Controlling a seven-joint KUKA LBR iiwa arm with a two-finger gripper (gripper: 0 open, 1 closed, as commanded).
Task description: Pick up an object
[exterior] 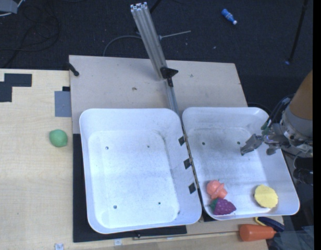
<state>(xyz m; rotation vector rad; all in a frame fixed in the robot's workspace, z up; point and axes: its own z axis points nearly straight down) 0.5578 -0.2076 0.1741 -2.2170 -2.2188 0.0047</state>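
- The gripper (260,143) is hanging over the right side of the right bin (228,120), with the arm (301,113) reaching in from the right edge of the view.
- Its two fingers are standing apart, one pointing left toward the bin's middle and the other angled lower right, and nothing is sitting between them, so the hand is spread and gripping nothing.
- The gripper is staying well apart from every object in the bin.
- A yellow object (266,196) is lying near the bin's front right corner, below the gripper.
- An orange-pink object (217,188) is resting at the front left of the same bin, with a purple grape-like object (223,207) touching it just in front.
- The left bin (93,124) is sitting just beside the right one, their inner rims meeting at a row of black clips (187,163).
- An orange carrot-like object (256,232) is lying outside the bins, on the bench just in front of the right bin.
- A green ball (58,138) is sitting on the wooden surface well left of the left bin.
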